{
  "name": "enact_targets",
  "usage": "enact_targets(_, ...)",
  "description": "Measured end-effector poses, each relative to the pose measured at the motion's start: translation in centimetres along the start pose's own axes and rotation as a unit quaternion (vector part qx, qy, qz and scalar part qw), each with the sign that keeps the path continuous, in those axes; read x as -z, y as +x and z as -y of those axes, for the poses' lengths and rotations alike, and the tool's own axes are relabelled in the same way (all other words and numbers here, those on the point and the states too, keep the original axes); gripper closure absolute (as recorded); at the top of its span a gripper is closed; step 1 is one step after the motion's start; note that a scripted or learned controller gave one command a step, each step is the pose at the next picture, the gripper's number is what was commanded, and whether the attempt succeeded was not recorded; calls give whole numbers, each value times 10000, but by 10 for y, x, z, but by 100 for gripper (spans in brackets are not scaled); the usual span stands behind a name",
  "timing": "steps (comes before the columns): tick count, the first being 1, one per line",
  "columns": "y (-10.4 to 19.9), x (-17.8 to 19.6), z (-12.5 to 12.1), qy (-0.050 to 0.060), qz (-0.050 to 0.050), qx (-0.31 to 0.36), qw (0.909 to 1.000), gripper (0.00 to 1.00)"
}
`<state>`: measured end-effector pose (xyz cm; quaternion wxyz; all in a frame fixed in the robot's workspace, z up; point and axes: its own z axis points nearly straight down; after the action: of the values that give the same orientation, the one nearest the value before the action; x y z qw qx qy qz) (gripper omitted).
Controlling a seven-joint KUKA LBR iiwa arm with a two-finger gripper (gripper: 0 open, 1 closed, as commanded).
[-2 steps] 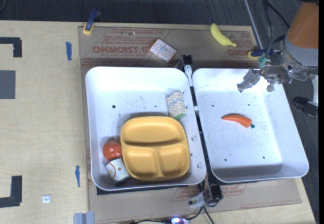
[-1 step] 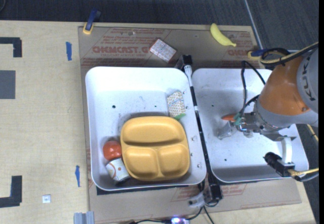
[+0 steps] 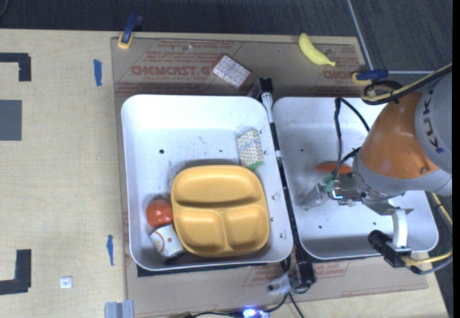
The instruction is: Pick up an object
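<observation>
My gripper [image 3: 315,196] hangs low in the right bin [image 3: 302,119], near its left-middle floor, on the grey arm with the orange band. Just above it, an orange object [image 3: 332,165] lies on the bin floor, mostly hidden by the wrist. The left bin [image 3: 144,137] holds a yellow compartment tray [image 3: 219,209], a red-orange round item [image 3: 158,212] at the tray's left, a small white and orange can [image 3: 167,241] below that, and a patterned packet [image 3: 249,146] near the right wall.
Behind the bins, a yellow banana [image 3: 316,50] and a checked square packet [image 3: 231,70] lie on the cardboard. A black pen [image 3: 266,88] rests at the back between the bins. A blue clamp [image 3: 129,29] grips the cardboard's far left corner.
</observation>
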<state>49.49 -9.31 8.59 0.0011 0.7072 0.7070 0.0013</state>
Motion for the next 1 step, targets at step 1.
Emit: enact_targets(1,-4,0,13,-13,2,2,10000,0)
